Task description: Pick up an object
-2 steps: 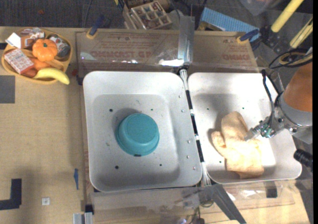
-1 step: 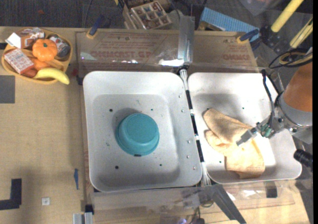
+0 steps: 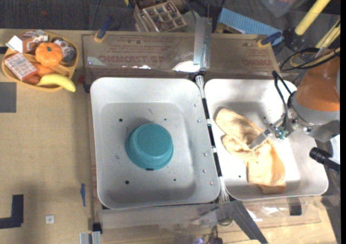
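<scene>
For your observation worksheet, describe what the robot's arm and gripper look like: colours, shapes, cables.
The arm is bulky and rounded, with a grey body and a broad orange band above the wrist. Black cables loop beside it. The gripper is slim, metallic grey, with a small teal spot near its base. No markings are legible.

Bench [image 3: 38,145]; two white bins [image 3: 102,129]; fruit-filled bowl [image 3: 16,72]

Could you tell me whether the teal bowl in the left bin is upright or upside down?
Upside down: the teal bowl shows its flat base on top, flaring to a wider rim resting on the left bin.
</scene>
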`<state>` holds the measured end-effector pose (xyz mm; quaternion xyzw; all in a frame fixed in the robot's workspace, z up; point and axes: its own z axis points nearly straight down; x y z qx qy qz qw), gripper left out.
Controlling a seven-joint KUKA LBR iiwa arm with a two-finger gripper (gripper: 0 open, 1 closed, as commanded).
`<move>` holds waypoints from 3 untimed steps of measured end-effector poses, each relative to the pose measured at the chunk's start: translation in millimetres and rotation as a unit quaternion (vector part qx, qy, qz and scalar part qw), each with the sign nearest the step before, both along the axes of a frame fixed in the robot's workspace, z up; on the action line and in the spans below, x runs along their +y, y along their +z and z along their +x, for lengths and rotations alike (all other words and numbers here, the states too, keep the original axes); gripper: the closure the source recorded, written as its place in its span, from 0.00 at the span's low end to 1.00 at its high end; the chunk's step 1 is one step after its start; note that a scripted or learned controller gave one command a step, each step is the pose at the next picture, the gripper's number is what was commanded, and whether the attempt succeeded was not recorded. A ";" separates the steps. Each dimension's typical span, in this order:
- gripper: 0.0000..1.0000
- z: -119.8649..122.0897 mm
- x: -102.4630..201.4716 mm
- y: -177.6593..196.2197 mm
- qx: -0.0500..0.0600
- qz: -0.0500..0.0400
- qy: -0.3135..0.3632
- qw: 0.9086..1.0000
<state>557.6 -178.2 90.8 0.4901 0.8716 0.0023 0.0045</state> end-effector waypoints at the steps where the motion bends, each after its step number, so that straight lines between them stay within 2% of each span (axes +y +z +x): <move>1: 1.00 1.8 -0.7 10.1 -0.003 0.001 -0.002 1.000; 2: 1.00 66.4 24.6 79.8 0.005 0.000 -0.056 0.998; 3: 1.00 65.7 19.8 4.0 0.002 0.000 -0.016 1.000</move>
